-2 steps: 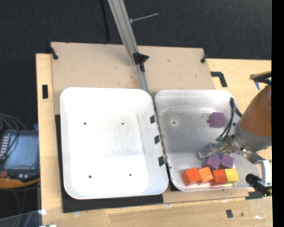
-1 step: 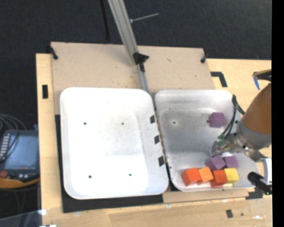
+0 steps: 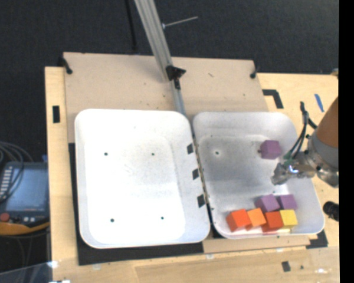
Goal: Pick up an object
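Purple cube [image 3: 270,149], matte and blocky, sits at our gripper's [image 3: 281,175] eleven o'clock; finger state we cannot tell.

Two bins side by side on the bench [image 3: 236,75]. Right bin [image 3: 236,128]: one block [image 3: 270,149] far right, a cluster of blocks [image 3: 264,213] along the near wall.

so the bench [image 3: 147,270] is a light wooden top with a tan board [image 3: 118,81] laid across the back half. two shallow white bins sit directly on it, touching side by side: the left bin [image 3: 82,175] and the right bin [image 3: 236,125], with a dark mat [image 3: 82,253] peeking out underneath
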You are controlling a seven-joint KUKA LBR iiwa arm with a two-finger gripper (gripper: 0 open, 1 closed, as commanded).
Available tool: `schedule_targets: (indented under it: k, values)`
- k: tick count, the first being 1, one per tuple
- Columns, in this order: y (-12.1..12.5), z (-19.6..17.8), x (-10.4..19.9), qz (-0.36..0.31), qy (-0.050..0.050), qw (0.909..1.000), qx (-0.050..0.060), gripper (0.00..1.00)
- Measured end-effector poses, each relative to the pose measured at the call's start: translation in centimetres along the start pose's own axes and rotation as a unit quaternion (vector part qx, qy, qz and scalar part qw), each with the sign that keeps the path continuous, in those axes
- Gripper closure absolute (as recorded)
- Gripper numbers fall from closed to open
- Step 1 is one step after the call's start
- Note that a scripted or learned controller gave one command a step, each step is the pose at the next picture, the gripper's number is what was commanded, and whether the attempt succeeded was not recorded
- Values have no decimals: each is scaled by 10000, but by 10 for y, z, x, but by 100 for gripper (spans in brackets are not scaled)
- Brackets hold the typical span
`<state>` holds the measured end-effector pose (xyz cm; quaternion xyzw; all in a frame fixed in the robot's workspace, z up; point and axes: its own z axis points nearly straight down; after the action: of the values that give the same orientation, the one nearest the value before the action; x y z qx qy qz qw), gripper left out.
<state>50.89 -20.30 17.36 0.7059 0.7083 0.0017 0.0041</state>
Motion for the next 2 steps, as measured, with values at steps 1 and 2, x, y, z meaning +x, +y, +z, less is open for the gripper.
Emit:
schedule_targets:
  k: [1,2]
  values:
    - [2,-41,-2,-4,2,10000,7,100]
    - [12,-37,56,-22,23,10000,33,100]
